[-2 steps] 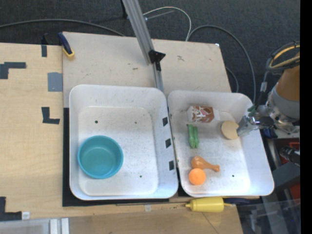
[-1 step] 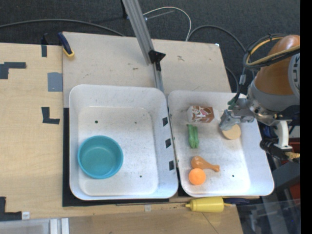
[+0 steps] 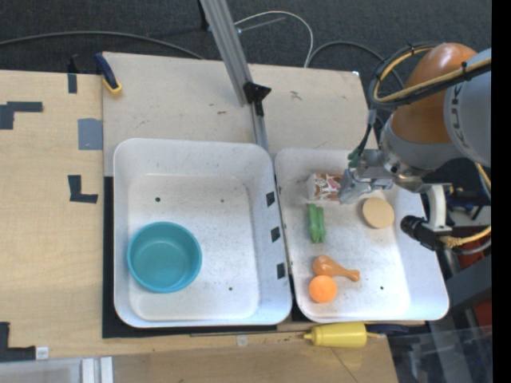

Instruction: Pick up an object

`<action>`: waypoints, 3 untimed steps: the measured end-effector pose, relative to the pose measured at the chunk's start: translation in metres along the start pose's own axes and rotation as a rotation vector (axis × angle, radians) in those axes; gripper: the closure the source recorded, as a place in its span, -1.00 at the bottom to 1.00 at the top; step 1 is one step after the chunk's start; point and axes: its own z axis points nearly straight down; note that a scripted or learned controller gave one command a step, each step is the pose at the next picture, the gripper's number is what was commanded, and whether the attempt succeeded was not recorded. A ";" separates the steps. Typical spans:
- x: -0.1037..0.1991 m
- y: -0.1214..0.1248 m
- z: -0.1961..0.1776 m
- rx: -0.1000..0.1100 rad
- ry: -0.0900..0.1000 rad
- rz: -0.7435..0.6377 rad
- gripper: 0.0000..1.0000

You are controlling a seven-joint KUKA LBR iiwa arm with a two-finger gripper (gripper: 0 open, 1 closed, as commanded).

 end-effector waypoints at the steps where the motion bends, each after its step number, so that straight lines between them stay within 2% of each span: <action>1: 0.058 0.012 -0.010 0.000 0.000 -0.001 1.00; 2: 0.106 0.024 -0.020 0.000 0.000 0.000 1.00; 3: 0.153 0.050 -0.025 -0.001 0.000 0.000 1.00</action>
